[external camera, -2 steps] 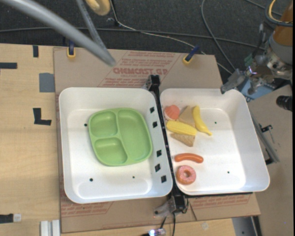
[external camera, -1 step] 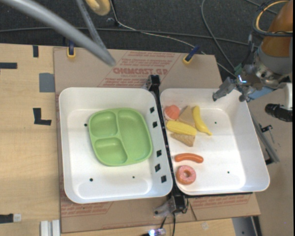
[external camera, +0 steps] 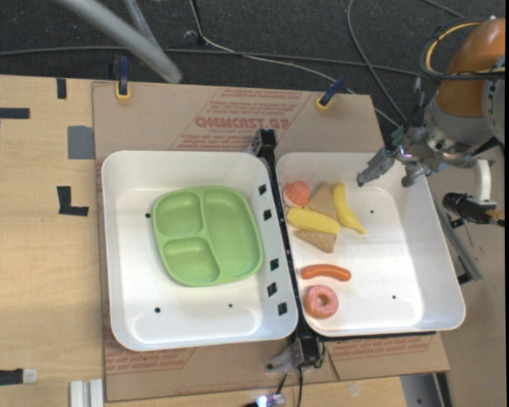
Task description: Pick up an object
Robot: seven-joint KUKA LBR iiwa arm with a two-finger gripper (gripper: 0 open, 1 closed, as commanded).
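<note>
The two fingers (external camera: 391, 167) hang apart and bare over the far right corner of the right bin (external camera: 433, 253), one dark tip reaching toward the food, the other nearer the wrist; nothing lies between them. Just beyond that leading tip, still clear of it, a yellow banana (external camera: 348, 208) lies in the right bin beside a tan wedge (external camera: 324, 200), which looks like bread though the view is too soft to be sure.

A second banana (external camera: 313, 220) touches the wedge, with a round orange fruit (external camera: 297, 193) at the divider side. Nearer the front sit a sausage (external camera: 326, 272) and a pink doughnut (external camera: 321, 300), well apart from the cluster.

To do this well, I would centre the fingers across the near banana's narrow width, turn the wrist so they straddle it rather than run along it, and come down straight, because the wedge crowds one side.

The left bin (external camera: 119, 253) carries a green compartment plate (external camera: 208, 235). Both bins rest on a cardboard sheet (external camera: 237, 117) clipped to the wooden desk (external camera: 34, 227), with black cables (external camera: 382, 49) across the dark floor behind.
</note>
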